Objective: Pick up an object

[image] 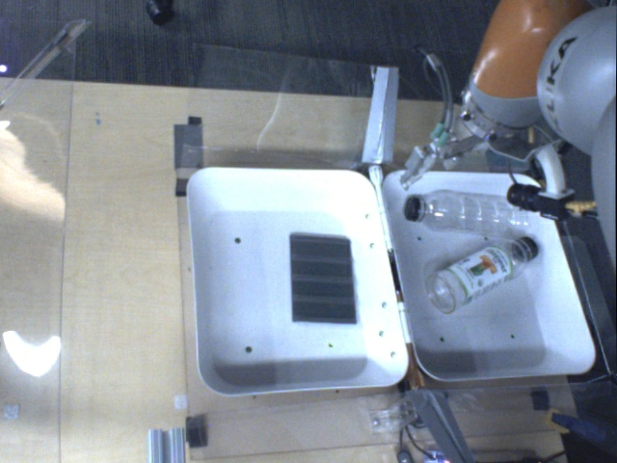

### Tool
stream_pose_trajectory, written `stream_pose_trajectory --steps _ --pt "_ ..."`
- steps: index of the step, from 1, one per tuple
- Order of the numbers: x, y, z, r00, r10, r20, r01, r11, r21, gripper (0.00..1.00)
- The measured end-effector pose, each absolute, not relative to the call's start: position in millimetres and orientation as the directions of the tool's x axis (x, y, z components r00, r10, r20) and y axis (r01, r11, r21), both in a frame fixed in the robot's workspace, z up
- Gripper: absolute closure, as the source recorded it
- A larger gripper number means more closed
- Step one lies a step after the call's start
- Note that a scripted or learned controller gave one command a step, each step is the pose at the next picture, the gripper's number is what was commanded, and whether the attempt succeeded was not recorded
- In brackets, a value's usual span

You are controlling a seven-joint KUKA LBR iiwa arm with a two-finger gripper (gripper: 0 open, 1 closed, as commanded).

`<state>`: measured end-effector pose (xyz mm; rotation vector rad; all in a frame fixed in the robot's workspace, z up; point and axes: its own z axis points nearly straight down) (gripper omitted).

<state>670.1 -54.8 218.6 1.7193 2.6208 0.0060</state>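
Note:
A clear plastic bottle with a dark cap [465,210] lies on its side at the back of the right bin [569,345]. In front of it lies a second clear bottle with a green and orange label [479,272], tilted across the bin's middle. A black ribbed rectangular pad [322,277] lies flat in the middle of the left bin [217,258]. My gripper [425,158] hangs over the back left corner of the right bin, just above and left of the capped bottle's neck. Nothing shows in its grasp.
The grey arm with its orange band [525,37] fills the upper right, over the right bin's back edge. A metal bracket [380,114] stands upright behind the seam between the bins. Black cable [540,199] runs along the right bin's back right.

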Motion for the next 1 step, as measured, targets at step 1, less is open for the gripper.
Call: stream_pose_trajectory --steps 1 --pt "647.3 -93.8 100.2 -0.399 0.917 -0.001 0.917 0.399 0.003 0.00"
